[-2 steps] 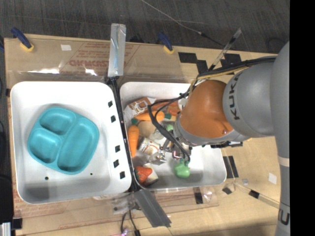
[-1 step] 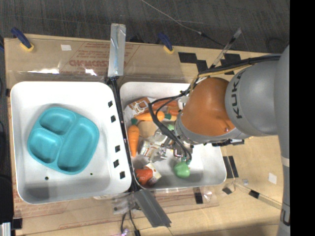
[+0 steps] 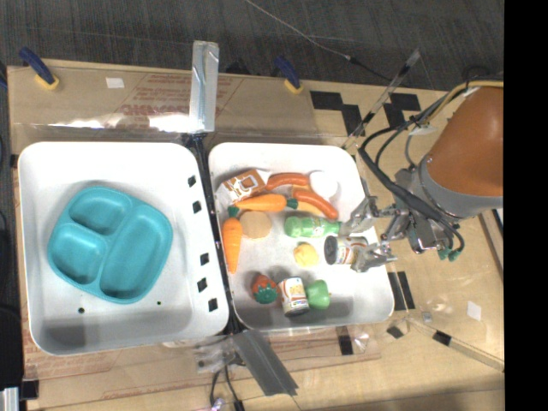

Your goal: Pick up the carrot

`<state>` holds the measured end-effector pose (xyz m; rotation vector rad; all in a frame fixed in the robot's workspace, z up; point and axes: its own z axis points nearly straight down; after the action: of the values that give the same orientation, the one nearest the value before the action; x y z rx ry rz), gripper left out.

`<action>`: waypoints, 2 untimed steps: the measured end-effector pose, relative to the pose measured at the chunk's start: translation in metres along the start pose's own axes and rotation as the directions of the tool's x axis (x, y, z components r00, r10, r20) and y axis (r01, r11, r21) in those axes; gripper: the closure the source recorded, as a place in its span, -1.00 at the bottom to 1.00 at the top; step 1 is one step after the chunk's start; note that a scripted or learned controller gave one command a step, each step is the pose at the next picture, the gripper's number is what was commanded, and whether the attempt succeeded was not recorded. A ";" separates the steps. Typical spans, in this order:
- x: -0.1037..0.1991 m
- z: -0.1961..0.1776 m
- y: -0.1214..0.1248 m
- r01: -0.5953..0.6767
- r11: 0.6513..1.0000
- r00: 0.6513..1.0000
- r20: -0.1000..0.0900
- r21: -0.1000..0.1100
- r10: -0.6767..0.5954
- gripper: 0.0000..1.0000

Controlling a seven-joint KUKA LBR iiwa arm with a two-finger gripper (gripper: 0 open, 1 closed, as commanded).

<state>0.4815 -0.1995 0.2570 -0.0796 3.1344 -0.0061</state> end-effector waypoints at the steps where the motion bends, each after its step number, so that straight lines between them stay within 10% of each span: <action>1: -0.023 -0.080 -0.012 0.147 0.989 0.989 0.001 0.000 -0.147 1.00; 2: -0.028 0.117 -0.009 0.487 0.873 0.873 -0.007 -0.014 -0.487 1.00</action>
<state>0.5110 -0.2073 0.1398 -0.8689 3.0252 0.0088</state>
